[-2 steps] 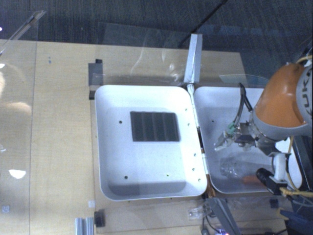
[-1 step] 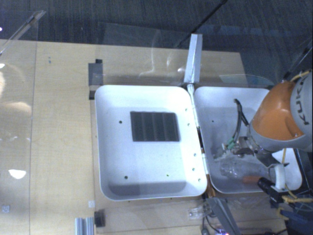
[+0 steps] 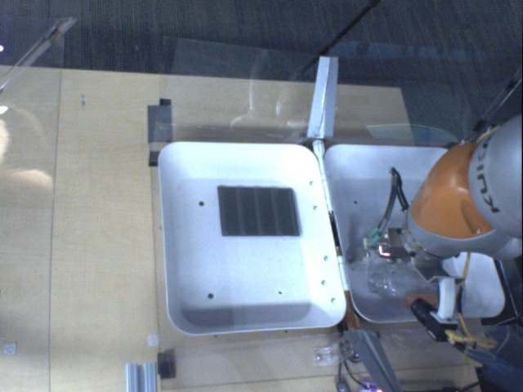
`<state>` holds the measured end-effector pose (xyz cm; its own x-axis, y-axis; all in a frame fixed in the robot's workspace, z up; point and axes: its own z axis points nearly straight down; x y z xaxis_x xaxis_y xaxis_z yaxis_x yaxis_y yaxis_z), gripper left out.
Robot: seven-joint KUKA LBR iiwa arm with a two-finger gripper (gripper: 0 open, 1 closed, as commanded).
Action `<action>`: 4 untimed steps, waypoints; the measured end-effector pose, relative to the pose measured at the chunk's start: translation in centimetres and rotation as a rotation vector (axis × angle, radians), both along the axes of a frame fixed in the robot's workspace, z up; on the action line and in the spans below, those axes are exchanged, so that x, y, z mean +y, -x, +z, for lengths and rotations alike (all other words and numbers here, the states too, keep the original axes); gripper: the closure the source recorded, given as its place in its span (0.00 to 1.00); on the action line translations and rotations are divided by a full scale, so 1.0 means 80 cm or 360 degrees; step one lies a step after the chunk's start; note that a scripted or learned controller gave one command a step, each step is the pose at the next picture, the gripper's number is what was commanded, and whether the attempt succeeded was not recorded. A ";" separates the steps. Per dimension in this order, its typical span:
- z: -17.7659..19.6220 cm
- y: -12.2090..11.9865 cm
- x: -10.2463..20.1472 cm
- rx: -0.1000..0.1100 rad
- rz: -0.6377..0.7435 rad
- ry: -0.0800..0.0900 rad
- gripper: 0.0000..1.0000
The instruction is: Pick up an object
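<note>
My gripper (image 3: 384, 248) hangs low over the left part of the right bin (image 3: 359, 178), under the grey and orange wrist (image 3: 448, 198). Just below it on the bin floor lies a clear, glassy object (image 3: 382, 282), hard to make out. Whether the gripper touches it I cannot tell. A small reddish thing (image 3: 415, 303) shows near the bin's front edge, partly covered by the arm. A dark ribbed rectangle (image 3: 258, 211) lies flat in the middle of the left bin (image 3: 184, 243).
A metal post (image 3: 324, 100) stands at the back, where the two bins meet. The divider rims (image 3: 331, 219) run close to the gripper's left. Wooden bench (image 3: 90, 235) stretches to the left. Cables and brackets (image 3: 359, 358) sit at the front edge.
</note>
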<state>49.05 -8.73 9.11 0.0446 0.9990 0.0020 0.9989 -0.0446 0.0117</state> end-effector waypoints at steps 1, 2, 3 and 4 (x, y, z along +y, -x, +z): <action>-0.001 -0.069 -0.088 -0.0006 -0.0143 0.0008 0.00; 0.000 -0.002 0.006 -0.0010 -0.0010 0.0002 0.00; -0.001 -0.105 0.007 -0.0008 0.0037 0.0005 0.00; -0.004 -0.196 -0.012 0.0004 -0.0031 0.0005 0.00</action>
